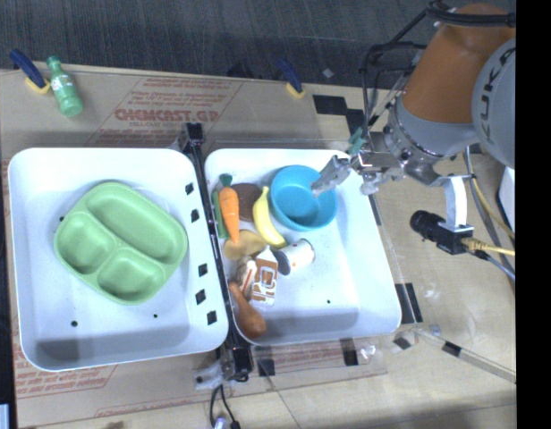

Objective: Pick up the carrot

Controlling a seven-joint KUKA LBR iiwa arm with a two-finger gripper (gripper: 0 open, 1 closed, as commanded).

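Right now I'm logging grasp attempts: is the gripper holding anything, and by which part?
Nothing is held. The gripper hangs over the blue bowl with nothing between its fingers; the carrot lies apart, by the right bin's left wall.

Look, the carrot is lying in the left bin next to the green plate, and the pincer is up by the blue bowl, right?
Not quite. The camera view shows the carrot lying in the right bin, near its left wall, beside the banana. The green plate sits alone in the left bin. The pincer is indeed up by the blue bowl.
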